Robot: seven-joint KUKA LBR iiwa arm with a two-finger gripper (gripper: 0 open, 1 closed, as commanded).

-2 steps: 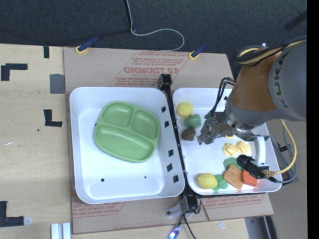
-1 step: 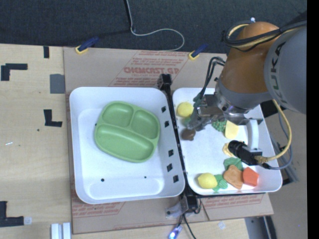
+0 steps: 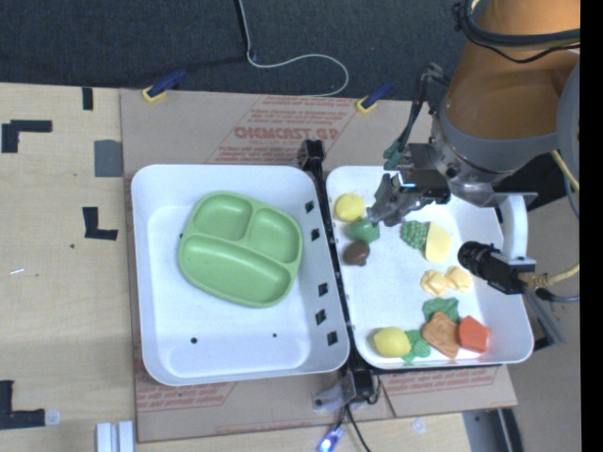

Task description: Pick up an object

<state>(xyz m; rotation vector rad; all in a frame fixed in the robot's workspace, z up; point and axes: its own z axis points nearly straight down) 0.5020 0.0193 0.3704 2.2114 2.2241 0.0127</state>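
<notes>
Grey gripper (image 3: pixel 380 211) hangs over the right bin (image 3: pixel 509 351) beside a lemon (image 3: pixel 350 207); finger state unclear.

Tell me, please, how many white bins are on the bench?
2. The left bin holds a green divided plate; the right bin holds the toy food, with the gripper above its upper left part.

Two white bins sit side by side: the left bin (image 3: pixel 160 252) and the right bin (image 3: pixel 509 281). One green plate (image 3: pixel 241 248) with three compartments lies in the left bin. About ten small toy foods (image 3: pixel 438 243) lie in the right bin; overlaps prevent an exact count.
</notes>
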